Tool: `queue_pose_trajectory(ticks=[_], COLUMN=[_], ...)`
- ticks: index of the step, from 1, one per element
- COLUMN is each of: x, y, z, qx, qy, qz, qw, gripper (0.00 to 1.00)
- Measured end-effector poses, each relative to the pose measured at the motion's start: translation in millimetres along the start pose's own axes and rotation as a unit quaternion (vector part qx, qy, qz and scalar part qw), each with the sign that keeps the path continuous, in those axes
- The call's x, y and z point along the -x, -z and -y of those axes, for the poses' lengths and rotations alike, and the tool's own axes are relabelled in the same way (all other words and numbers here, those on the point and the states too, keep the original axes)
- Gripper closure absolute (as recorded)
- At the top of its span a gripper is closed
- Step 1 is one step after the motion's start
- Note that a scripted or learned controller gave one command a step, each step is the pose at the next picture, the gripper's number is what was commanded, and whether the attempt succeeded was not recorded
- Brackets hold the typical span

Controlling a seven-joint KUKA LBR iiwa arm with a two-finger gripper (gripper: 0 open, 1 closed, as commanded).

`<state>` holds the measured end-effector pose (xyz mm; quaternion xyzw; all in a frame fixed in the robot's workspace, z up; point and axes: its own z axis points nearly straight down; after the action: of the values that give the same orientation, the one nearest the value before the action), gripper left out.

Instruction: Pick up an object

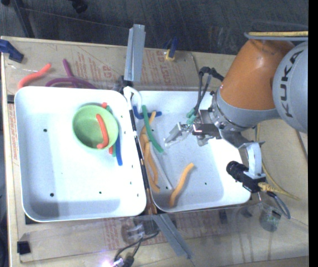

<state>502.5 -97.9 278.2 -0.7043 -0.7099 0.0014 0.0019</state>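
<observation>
Gripper (177, 133) hovers beside diagonal orange strip (181, 183), upper end rightward

The arm (270, 82) is cut off at the right, and its bulk hides the right bin's (214, 196) far right corner and part of its right wall. The pincer (177, 133) is small and blurred against the white floor; whether its fingers stand apart or together cannot be told, nor whether anything lies between them. The bowl (95, 127) covers the upper end of the blue strip (118, 156). The orange strips (148, 166) along the divider overlap, so their count is unclear. The bench (70, 235) runs out of frame at the bottom left
</observation>
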Motion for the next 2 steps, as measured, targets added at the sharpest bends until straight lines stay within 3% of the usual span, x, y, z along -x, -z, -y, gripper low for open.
queue_pose_trajectory(ticks=[1,2], x=[60.4,86.4], y=[-79.5,-185.6], z=[-12.9,-0.4], qx=[-0.001,0.001], qy=[0.022,-0.003], qz=[0.000,0.000], qw=[0.9997,1.0000], gripper=[0.00,0.00])
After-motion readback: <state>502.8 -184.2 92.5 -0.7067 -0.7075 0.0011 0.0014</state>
